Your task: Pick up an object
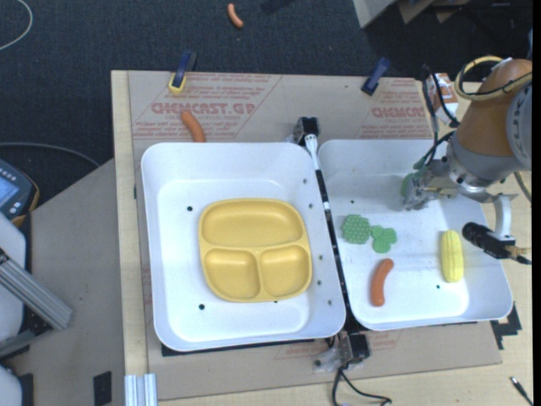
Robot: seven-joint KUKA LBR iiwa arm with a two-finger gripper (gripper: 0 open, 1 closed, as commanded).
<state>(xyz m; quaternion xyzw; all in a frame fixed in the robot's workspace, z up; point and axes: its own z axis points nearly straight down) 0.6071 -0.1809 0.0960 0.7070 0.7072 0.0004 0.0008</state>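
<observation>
The right bin point(363, 163) holds a green broccoli-like piece point(368, 232), an orange sausage point(380, 282) and a yellow corn cob point(451, 255). My gripper point(416, 193) hangs low over the upper right part of that bin, above and to the right of the green piece. Nothing shows between its tips. The left bin point(169, 184) holds a yellow divided plate point(254, 249).
A second orange sausage point(193, 126) lies on the cardboard behind the left bin, and another small one point(235, 15) lies on the dark floor. Blue clamps point(181, 72) grip the board's far edge. The grey arm point(490, 134) comes in over the right bin's far right corner.
</observation>
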